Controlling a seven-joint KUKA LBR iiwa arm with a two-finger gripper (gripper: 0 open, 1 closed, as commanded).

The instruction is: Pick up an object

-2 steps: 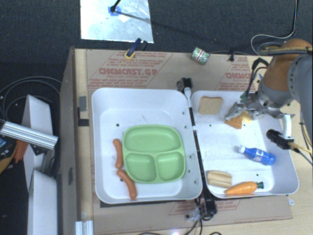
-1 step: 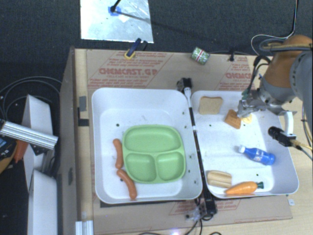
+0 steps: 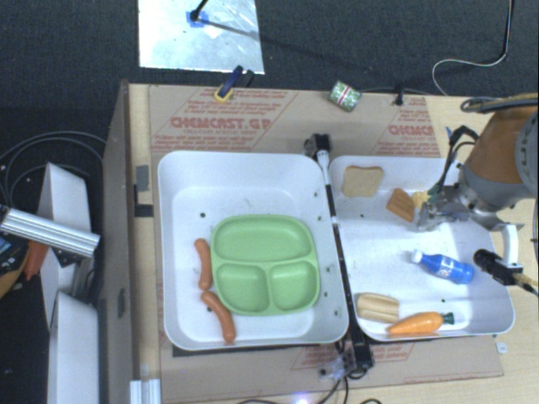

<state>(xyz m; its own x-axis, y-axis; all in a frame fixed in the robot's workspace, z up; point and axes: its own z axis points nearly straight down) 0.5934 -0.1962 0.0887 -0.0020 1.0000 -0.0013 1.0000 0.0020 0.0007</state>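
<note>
In the right bin (image 3: pixel 497 310) lie a slice of bread (image 3: pixel 362 180), a small brown toast piece (image 3: pixel 401 203), a blue bottle (image 3: pixel 445 267) on its side, a pale bun (image 3: pixel 377 307) and an orange carrot (image 3: pixel 417 323). My gripper (image 3: pixel 426 217) is low in the bin's far right part. It sits just right of the toast piece and above the blue bottle. I cannot tell whether it touches the toast piece. The grey arm with its orange band (image 3: pixel 509 146) comes in from the right.
The left bin (image 3: pixel 181 225) holds a green divided plate (image 3: pixel 265 262) and two sausages (image 3: pixel 202 263) (image 3: pixel 221 314) along its left side. A small green can (image 3: pixel 344 95) and a clip (image 3: pixel 229 85) lie on the cardboard behind the bins.
</note>
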